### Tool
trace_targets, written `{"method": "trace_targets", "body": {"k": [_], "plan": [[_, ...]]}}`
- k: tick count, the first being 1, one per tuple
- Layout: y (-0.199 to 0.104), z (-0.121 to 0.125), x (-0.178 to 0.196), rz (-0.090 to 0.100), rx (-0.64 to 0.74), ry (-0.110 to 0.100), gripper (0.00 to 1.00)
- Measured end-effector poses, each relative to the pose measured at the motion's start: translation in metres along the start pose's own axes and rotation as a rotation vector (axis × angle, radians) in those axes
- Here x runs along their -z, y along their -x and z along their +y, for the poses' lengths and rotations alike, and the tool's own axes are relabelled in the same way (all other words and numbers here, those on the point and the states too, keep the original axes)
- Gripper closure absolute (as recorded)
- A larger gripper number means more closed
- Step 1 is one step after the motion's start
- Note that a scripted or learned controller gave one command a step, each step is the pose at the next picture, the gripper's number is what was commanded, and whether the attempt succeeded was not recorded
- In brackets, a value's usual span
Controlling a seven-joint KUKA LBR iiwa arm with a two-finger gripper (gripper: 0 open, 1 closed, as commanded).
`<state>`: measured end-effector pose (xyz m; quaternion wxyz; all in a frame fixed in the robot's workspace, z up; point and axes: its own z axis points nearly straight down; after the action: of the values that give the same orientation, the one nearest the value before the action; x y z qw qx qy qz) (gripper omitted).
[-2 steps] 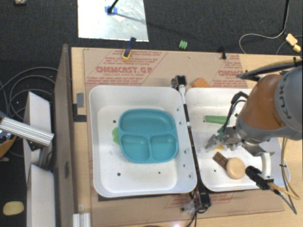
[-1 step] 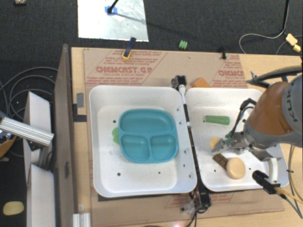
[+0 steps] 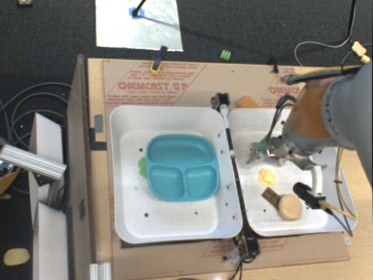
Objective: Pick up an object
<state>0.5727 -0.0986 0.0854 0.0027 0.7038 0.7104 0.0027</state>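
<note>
End effector [image 3: 260,152] low in right-hand shallow white bin [image 3: 250,217], grip state impossible to tell, just above small pale yellow lump [image 3: 266,176], smooth tan rounded object [image 3: 289,207] nearby.

Teal divided tray [image 3: 182,168] sits bright in the white left bin [image 3: 131,214], a green scrap [image 3: 142,167] peeking at the tray's left edge. Right of the tray, in the white right bin [image 3: 250,214], a pale yellow lump [image 3: 266,177], a tan round piece [image 3: 289,207], a dark brown bar [image 3: 269,195]. Grey arm [image 3: 347,107], orange band [image 3: 309,112].
</note>
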Motion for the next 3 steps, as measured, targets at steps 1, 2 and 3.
{"method": "trace_targets", "body": {"k": [1, 2, 3], "plan": [[0.006, -0.042, -0.001, 0.001, -0.009, -0.01, 0.0], [0.029, 0.037, 0.0, -0.003, -0.004, 0.002, 0.0], [0.035, 0.063, 0.0, -0.001, -0.003, -0.002, 0.0]]}}
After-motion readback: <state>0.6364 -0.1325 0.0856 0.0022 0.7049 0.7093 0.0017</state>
